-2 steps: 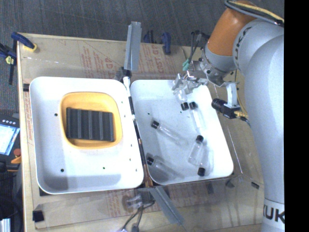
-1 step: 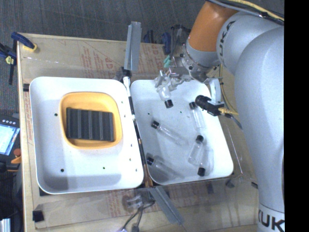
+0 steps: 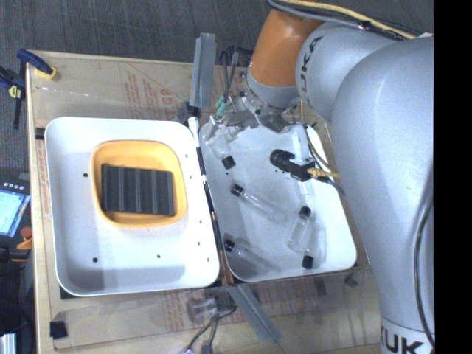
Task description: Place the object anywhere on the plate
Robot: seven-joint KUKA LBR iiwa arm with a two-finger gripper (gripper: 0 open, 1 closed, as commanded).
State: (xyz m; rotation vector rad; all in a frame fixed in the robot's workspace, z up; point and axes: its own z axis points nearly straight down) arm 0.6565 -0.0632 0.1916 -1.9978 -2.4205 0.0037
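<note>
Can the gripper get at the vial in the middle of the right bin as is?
Probably yes. The vial lies flat in the open on the right bin floor, apart from the others, and the gripper is over that bin's far corner.

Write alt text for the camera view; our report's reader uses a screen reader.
A grey robot arm with an orange band reaches from the right, its gripper low at the far left corner of the right white bin, among clear tubes with black caps. The left bin holds a yellow plate bearing a dark ridged block.

The arm is bulky matte grey, with an orange band, a black cable and "KUK" lettering at lower right.
</note>
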